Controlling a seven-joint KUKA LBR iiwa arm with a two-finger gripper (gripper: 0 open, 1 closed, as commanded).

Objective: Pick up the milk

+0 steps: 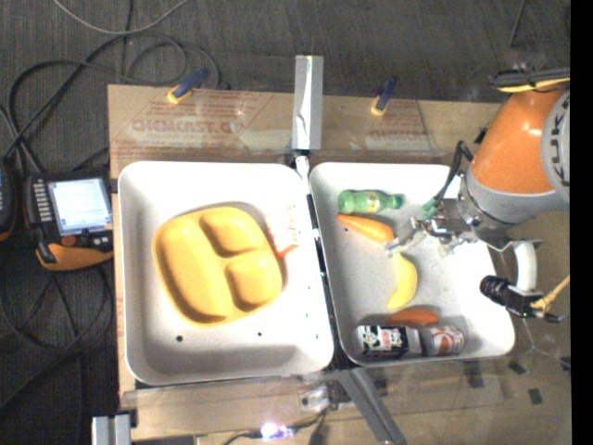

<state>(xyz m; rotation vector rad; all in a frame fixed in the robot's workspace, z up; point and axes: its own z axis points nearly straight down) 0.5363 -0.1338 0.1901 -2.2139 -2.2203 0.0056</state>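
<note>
Yellow plastic first: on your left, the divided tray (220, 262) sits in the left bin (139, 341), w/ a small orange-and-white scrap (285, 239) by its right edge. Nothing there matters for this job.

Move to the right bin (482, 346). Top end has a green bottle (369, 200) lying on its side, a carrot (365, 228) just below it. Mid-bin there's a banana (404, 282). Along the near wall: the milk (384, 340), a dark carton w/ white print, lying flat near the bin's near-left corner, a red sausage-like item (413, 317) right behind it, and a can (445, 340) touching or nearly touching its right end.

The gripper (419, 232) is over the bin's upper middle, between carrot and banana, fingers pointing left. Looks like nothing's in it; you can't tell the opening from this angle, too small and cluttered.

Step, by my read: approach only, no grasp yet. Next move needs the tool brought toward the near wall, over the carton. Watch it: wall, can and sausage crowd the milk, so finger room is tight, esp. on the wall side.
</note>
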